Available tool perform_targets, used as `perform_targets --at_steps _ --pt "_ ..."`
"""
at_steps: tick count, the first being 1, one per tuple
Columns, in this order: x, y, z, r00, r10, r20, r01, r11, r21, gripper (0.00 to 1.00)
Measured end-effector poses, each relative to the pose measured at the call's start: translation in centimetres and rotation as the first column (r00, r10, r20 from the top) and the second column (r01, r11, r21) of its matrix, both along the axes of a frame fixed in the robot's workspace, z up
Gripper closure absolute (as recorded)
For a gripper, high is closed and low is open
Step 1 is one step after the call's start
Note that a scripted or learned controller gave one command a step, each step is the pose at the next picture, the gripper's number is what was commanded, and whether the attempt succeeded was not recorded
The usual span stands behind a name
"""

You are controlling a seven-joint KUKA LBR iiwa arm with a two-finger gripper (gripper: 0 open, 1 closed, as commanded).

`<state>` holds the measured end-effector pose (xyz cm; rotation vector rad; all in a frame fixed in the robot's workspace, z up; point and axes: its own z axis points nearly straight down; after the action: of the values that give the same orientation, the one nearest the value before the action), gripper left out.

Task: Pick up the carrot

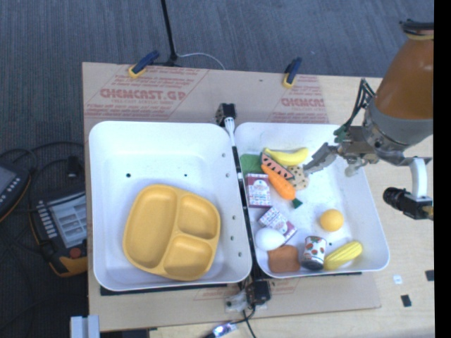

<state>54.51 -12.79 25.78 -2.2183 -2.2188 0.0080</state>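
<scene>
Carrot not yet picked up.
The grey two-finger end effector (318,158) hovered with fingers apart, gripping nothing; the orange plastic carrot (279,182) lay just beside its tips in the right white bin (377,220).

Two white bins (106,153); the left holds a mustard-yellow tray (171,231). In the right: an orange carrot (278,180) with a green tip, a yellow banana (285,156), an orange ball (330,220), a white egg (268,239) and yellow corn (343,253).
</scene>
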Motion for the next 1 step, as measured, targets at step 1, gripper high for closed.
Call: perform_targets --at_steps 1 --pt "4.28 1.82 -15.75 0.998 0.058 0.012 -0.058 0.998 -0.003 0.0"
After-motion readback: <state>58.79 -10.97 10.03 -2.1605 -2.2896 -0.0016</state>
